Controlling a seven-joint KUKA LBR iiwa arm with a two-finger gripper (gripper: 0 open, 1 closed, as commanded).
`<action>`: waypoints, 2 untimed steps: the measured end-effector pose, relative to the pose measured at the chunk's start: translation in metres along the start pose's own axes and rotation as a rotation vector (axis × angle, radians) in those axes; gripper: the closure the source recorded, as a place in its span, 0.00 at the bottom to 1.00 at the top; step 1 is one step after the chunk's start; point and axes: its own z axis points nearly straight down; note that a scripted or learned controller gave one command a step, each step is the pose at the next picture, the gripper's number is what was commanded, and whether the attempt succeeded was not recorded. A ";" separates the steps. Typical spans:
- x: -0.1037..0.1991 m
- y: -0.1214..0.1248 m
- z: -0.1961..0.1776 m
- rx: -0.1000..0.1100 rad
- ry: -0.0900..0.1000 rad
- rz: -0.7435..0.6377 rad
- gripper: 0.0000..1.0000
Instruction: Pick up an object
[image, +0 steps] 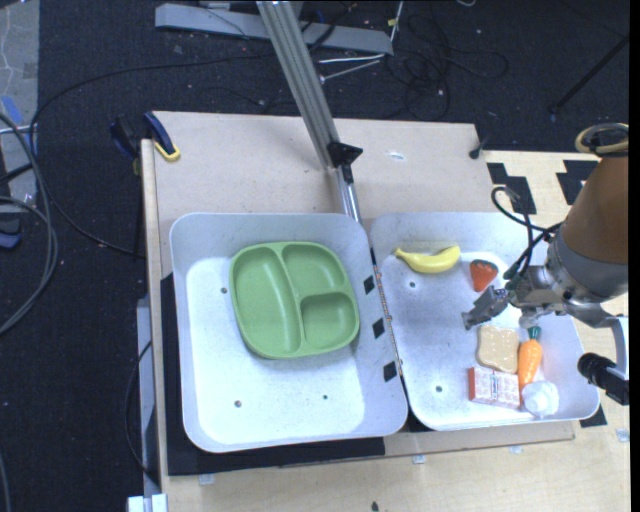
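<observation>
One hand (487, 305) above toast (497, 349), beside strawberry (483, 274).

A green divided plate (296, 299) sits in the left bin (200, 400), toward twelve o'clock of its floor. The bench (250, 165) is pale wood. A grey metal pole (305, 85) slants across it from twelve o'clock. Black cables (60, 230) trail over the dark floor at nine o'clock.
</observation>
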 end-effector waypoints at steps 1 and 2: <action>0.008 -0.006 0.048 0.004 0.001 0.002 0.00; 0.012 0.002 0.107 0.004 0.001 0.002 0.00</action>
